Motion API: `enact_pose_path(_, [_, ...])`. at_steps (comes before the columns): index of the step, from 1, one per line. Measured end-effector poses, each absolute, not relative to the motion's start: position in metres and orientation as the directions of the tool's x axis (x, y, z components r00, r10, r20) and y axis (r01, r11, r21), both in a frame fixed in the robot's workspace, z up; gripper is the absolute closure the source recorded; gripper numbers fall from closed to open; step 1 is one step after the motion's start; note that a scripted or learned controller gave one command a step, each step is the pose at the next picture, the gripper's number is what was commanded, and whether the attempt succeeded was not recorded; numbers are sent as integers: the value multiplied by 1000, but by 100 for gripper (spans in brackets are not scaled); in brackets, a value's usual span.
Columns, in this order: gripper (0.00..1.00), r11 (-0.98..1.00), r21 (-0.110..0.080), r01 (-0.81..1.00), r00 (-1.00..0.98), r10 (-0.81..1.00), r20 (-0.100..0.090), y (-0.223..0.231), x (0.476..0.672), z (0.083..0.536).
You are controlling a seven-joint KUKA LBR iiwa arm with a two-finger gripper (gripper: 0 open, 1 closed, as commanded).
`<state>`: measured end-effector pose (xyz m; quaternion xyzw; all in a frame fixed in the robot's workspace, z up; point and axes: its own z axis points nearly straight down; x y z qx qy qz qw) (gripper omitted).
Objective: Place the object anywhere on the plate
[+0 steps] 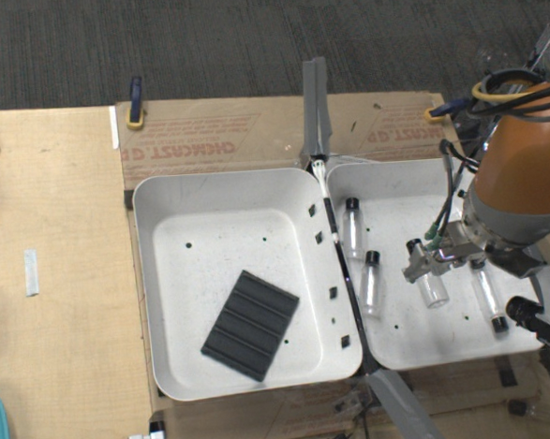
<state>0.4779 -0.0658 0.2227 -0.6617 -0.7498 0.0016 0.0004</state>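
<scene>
The left bin [162, 222] holds a dark ribbed plate [251, 324], lying flat and askew. The right bin [406, 345] holds several clear vials with black caps; the tool [435, 266] sits low over one clear vial [435, 292], but I cannot tell whether it grips it.

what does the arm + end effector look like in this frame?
Arm: rounded, orange band up top, grey section beneath. Yellow and black cables loop above it; dark and green wires run down to the end effector, a small grey metal assembly.
</scene>
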Motion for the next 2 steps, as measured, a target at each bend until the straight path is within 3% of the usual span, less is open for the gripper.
enact_pose_path(1, [100, 339, -3, 941, -339, 941, -1, -12, 539, 190])
enact_pose_path(2, [100, 22, -4, 1000, -22, 1000, -3, 44, 566, 190])
